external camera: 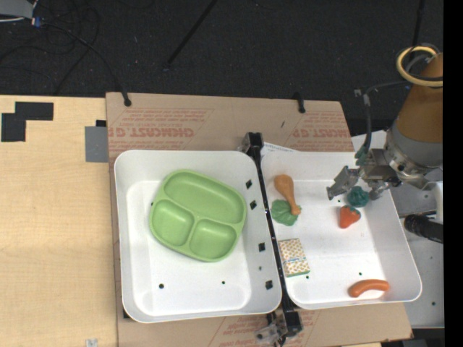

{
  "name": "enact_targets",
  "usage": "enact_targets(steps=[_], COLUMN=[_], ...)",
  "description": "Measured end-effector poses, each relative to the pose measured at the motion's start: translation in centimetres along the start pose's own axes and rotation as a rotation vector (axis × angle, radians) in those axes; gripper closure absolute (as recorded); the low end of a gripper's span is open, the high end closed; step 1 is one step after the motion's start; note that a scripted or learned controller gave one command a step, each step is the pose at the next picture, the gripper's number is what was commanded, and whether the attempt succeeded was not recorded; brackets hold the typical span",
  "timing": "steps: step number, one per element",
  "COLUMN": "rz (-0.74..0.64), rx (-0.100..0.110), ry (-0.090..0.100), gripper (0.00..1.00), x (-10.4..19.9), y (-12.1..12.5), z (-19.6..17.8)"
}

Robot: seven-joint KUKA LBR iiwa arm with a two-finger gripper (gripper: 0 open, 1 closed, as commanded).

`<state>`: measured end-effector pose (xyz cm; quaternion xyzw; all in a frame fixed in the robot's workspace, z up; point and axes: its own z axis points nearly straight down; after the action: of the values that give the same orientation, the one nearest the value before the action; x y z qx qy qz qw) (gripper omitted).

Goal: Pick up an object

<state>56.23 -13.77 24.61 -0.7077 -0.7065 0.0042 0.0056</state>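
The gripper [356, 186] hangs over the right bin [394, 284], its fingers pinching a teal object [357, 197]. A toy strawberry [349, 217] lies just below and beside them, a toy carrot [287, 194] well to the left.
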Motion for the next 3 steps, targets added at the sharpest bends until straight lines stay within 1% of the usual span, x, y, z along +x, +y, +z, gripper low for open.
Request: enact_targets(steps=[1,2,3], rz=[-0.002,-0.001,-0.001], rx=[-0.013,-0.006,-0.006], ry=[-0.002,0.000,0.000], gripper=[0.00,0.00,0.00], x=[0.0,-0.8,-0.4], y=[0.2,0.0,-0.1], z=[-0.7,5.4,9.8])
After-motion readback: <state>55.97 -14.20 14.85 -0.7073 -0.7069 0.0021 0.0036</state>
